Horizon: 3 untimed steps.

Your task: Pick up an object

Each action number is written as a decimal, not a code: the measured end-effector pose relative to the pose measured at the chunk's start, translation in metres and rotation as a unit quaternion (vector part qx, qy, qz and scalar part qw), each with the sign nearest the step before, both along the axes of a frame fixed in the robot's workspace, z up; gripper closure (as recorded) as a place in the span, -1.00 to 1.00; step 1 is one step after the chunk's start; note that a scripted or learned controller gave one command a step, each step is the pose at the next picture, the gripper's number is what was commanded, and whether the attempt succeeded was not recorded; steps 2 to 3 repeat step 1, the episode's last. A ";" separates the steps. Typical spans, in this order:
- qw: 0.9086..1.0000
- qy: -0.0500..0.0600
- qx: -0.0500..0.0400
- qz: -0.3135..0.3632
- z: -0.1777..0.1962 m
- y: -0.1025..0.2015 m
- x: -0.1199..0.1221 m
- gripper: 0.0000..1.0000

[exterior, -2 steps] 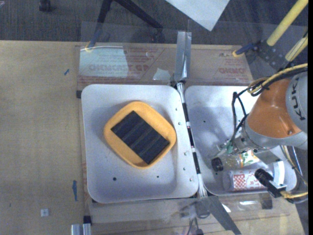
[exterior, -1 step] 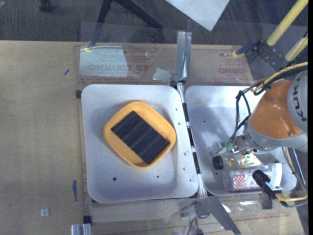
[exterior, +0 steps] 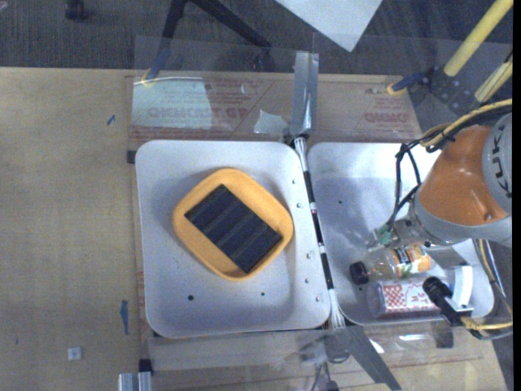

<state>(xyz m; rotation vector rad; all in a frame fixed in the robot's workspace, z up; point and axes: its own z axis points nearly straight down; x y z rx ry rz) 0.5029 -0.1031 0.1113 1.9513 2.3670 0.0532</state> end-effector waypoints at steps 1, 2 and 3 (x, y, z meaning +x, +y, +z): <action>1.000 0.002 0.000 0.000 -0.001 0.000 -0.001 -1.00; 1.000 0.002 0.000 0.000 -0.001 0.000 -0.001 -1.00; 1.000 0.002 0.000 0.000 -0.001 0.000 -0.001 -1.00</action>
